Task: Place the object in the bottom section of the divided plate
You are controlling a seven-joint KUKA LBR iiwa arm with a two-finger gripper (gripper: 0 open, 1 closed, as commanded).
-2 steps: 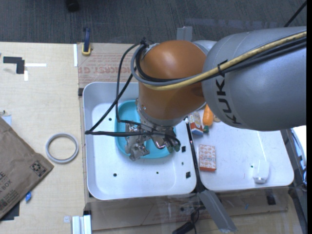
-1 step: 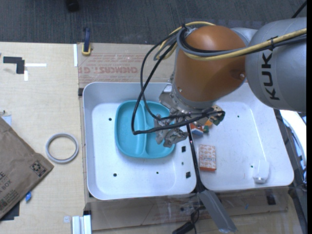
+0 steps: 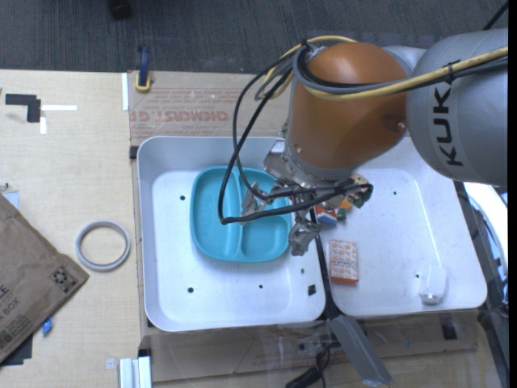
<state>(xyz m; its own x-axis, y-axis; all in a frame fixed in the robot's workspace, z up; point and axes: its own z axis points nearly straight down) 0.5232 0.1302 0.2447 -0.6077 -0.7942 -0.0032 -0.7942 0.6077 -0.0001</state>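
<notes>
The grey arm [image 3: 452, 103] with its orange band [image 3: 347, 103] reaches in from the right of the frame and hangs over the seam between the two white bins. Its end effector [image 3: 300, 237] sits low at centre frame, just off the right rim of the blue divided plate [image 3: 214, 217] — whether it is open or closed, I cannot tell. The plate lies in the left bin [image 3: 161, 241]. A small orange-and-white box [image 3: 344, 261] lies flat in the right bin [image 3: 404, 289], just right of the end effector. A tape ring [image 3: 102, 244] rests on the bench [image 3: 56, 176] at left.
</notes>
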